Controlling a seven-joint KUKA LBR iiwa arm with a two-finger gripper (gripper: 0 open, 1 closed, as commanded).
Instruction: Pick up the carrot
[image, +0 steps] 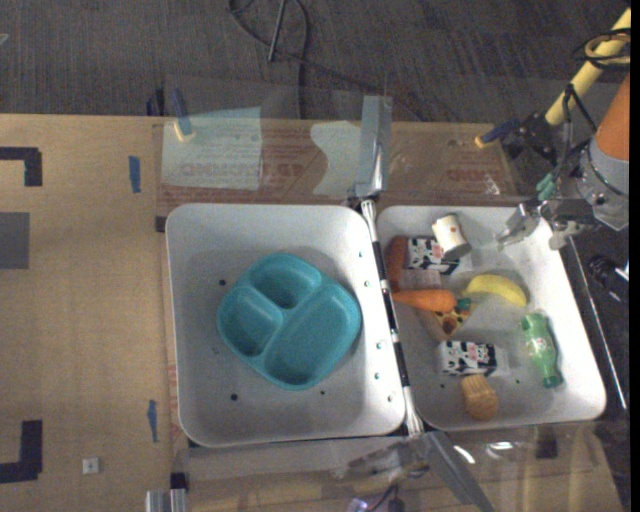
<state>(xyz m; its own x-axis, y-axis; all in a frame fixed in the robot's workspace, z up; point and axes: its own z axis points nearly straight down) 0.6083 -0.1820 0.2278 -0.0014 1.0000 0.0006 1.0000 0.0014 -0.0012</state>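
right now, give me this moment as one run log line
phase: approach | end effector: over right bin's far right corner, holding nothing | carrot: lying in right bin near left wall, not picked

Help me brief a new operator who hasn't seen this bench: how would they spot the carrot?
Look in the right-hand white bin, along its left wall. The carrot lies there on its side, below a cow-patterned carton and left of the yellow banana. It is the only long, tapered, bright orange item.

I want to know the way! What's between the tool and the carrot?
In the camera view, the banana lies between the tool and the carrot, with bare white bin floor around it.
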